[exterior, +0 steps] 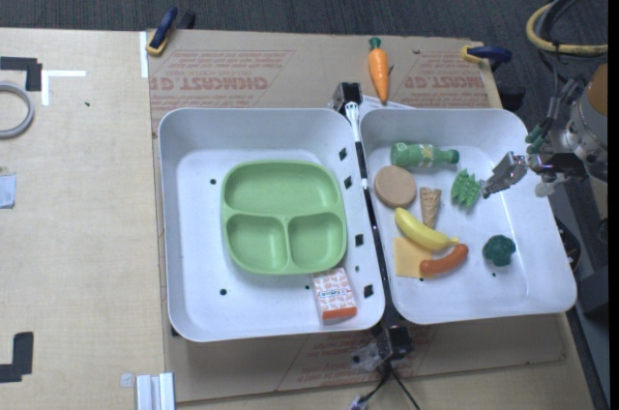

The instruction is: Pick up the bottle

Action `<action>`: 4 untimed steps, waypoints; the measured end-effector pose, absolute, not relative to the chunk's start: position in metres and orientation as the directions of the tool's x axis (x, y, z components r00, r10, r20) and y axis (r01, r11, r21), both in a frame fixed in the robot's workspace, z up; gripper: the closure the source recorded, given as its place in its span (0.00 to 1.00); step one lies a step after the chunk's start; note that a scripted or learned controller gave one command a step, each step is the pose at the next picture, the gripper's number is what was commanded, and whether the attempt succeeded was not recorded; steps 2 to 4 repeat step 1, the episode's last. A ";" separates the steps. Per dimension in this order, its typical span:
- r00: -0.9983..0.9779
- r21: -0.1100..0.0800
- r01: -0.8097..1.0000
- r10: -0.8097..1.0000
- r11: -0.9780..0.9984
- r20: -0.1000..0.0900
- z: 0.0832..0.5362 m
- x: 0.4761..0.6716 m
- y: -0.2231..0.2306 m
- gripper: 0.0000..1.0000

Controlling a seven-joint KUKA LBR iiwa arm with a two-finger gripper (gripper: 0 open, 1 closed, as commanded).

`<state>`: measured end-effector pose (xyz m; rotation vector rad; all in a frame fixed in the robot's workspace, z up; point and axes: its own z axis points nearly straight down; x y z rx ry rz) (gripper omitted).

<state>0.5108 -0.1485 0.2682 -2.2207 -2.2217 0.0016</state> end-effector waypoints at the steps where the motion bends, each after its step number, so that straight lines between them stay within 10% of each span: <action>1: 0.000 -0.001 1.000 1.000 0.000 -0.001 0.277 0.511 -0.149 1.00; 4: 0.000 -0.001 1.000 1.000 0.000 -0.001 0.277 0.511 -0.149 1.00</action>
